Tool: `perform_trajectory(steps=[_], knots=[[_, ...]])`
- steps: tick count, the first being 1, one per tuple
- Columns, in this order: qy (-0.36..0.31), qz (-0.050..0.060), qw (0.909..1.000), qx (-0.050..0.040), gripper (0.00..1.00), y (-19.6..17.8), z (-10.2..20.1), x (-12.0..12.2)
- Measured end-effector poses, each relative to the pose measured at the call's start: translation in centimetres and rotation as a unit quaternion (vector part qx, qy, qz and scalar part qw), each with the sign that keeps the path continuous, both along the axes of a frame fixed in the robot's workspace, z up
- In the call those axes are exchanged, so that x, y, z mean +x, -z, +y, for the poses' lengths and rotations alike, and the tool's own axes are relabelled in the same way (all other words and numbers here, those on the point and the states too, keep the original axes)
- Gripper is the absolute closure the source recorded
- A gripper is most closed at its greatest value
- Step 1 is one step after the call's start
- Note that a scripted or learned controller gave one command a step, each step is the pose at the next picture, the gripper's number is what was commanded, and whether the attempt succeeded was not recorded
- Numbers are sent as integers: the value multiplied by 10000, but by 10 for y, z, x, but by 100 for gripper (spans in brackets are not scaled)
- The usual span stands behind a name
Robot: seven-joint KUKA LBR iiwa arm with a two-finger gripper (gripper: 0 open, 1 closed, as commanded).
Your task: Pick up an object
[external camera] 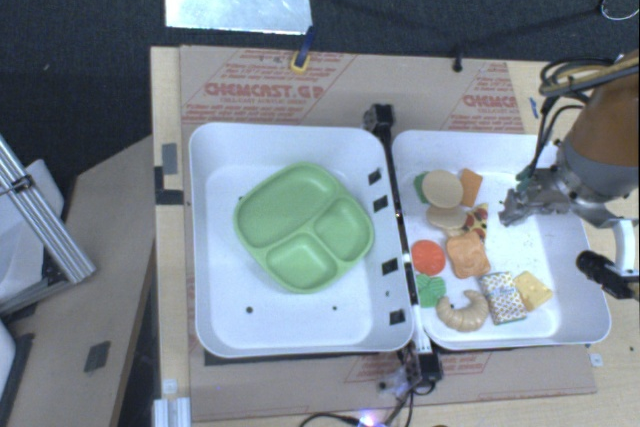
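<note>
Gripper (512,208) low at three o'clock of right bin (580,315), beside toy food (466,255). Finger spread and hold: cannot tell. Green tray (303,227) in left bin (215,315).

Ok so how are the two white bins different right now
The left bin carries one big thing, a green divided tray lying flat, while the right bin has many small toy food pieces bunched along its left side. The gripper hangs over the right bin, not the left bin. Both bins are shallow, white and alike in size.
</note>
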State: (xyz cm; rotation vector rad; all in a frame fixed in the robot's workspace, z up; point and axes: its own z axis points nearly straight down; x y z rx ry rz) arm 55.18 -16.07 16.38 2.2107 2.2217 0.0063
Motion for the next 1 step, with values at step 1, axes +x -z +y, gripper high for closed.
perform_trajectory(steps=[1], knots=[[-5,-1,10000,0,100,-65,-1,4]])
